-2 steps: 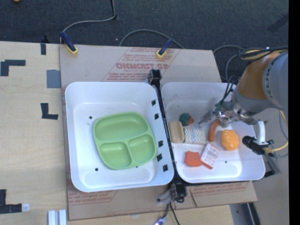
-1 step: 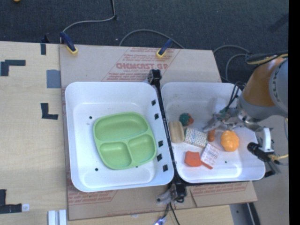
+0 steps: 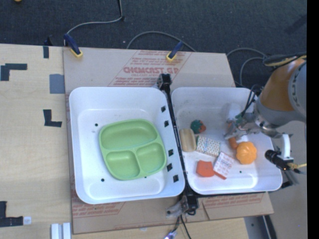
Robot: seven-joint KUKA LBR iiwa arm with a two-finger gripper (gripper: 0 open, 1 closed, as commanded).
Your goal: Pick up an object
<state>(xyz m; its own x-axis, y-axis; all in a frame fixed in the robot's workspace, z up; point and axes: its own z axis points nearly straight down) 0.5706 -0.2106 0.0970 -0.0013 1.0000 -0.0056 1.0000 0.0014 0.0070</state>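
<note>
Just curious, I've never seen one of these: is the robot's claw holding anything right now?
Gripper: low in the right white bin beside the round orange ball; whether it grips anything cannot be told.

Right bin [image 3: 259,183]: lower half crowded, with an orange ball [image 3: 246,152], red block [image 3: 205,169], patterned packets [image 3: 208,146] and bread-coloured piece [image 3: 188,140] lying close together. Its upper floor is open. Left bin [image 3: 82,183]: green divided tray [image 3: 132,149] occupies the centre, with open margins around it.
</note>
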